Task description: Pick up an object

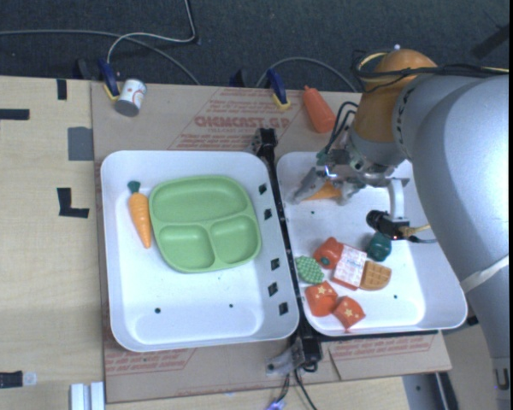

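Camera view: hand (323, 183) at the right bin's (436, 301) 11 o'clock corner, fingers spread about an orange piece (328, 193). Risk: closing against the bin wall, the piece may slip free.

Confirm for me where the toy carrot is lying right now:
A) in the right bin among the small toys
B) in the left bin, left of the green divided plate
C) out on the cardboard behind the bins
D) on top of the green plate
B: the carrot lies on the floor of the left bin, just beside the left edge of the green plate.
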Controlling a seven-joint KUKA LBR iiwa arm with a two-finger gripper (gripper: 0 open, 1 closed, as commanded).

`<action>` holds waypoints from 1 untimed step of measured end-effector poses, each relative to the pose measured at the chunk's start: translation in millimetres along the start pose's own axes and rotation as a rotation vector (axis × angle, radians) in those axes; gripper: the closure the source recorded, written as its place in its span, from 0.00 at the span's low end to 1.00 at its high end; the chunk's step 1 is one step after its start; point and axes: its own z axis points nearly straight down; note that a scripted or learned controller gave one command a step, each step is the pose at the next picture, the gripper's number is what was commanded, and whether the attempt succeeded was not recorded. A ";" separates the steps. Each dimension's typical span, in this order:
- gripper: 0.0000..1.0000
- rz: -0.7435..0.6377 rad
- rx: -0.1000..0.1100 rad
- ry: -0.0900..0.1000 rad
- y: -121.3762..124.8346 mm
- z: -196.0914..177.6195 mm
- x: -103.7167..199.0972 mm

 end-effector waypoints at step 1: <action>0.00 -0.001 0.000 0.002 0.2 -0.1 -9.2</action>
